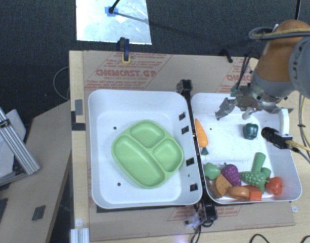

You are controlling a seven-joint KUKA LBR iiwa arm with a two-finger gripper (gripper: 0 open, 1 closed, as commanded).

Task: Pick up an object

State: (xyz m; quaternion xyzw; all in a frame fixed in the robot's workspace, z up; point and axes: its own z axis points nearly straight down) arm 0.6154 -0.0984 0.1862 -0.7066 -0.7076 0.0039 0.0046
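While the pincer (236,110) hangs over the right bin (291,158) with its fingers spread apart and nothing between them, no object is picked yet. A dark teal piece (250,130) lies just beside it toward the camera, a carrot (200,132) off to its left, and the toy-food heap (241,178) well below.
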